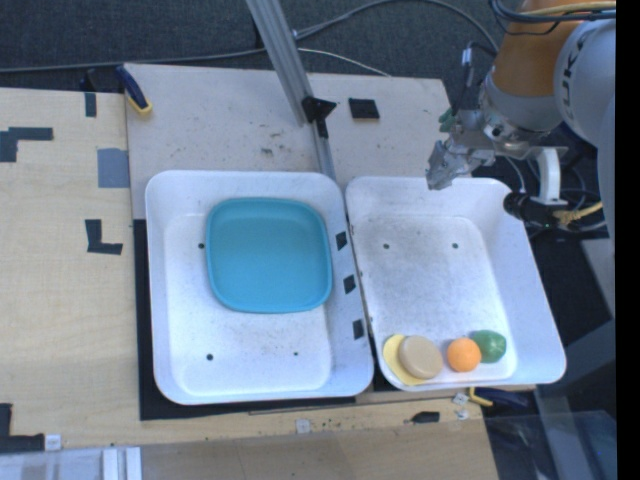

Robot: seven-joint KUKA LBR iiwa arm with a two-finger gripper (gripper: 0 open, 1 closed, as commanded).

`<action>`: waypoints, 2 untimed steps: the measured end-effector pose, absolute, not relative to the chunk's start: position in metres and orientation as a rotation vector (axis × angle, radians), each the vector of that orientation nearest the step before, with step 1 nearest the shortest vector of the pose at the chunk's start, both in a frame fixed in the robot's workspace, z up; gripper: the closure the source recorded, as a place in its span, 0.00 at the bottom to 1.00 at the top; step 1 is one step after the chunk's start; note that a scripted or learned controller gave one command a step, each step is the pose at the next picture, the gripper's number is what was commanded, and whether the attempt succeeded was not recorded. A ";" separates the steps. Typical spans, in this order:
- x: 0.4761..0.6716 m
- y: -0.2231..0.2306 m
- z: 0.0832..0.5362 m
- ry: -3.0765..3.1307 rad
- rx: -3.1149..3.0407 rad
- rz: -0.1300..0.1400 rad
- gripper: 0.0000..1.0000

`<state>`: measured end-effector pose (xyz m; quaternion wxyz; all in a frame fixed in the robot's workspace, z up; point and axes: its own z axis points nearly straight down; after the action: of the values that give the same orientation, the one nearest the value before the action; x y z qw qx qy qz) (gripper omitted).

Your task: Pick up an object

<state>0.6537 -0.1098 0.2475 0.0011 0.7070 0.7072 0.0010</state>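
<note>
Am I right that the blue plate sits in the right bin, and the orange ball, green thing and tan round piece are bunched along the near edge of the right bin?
Not quite. The blue plate lies in the left bin, as the camera view shows. The rest holds: the orange ball, green thing and tan round piece are bunched along the near edge of the right bin.

Robotics lab, test bench setup. My arm (560,58), grey with an orange band, reaches in over two white bins (250,378) set side by side on a plywood bench (60,298). Tape marks (100,238) dot the wood. Loose cables (380,13) run across dark carpet (120,13) behind; an aluminium pole (285,53) stands at the bins' far edge.
</note>
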 end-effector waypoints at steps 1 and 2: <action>0.642 -0.053 0.253 2.226 2.217 0.002 1.00; 0.626 0.003 0.239 2.227 2.218 0.000 1.00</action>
<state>0.6260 0.0031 0.2387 -0.0008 0.7055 0.7087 -0.0001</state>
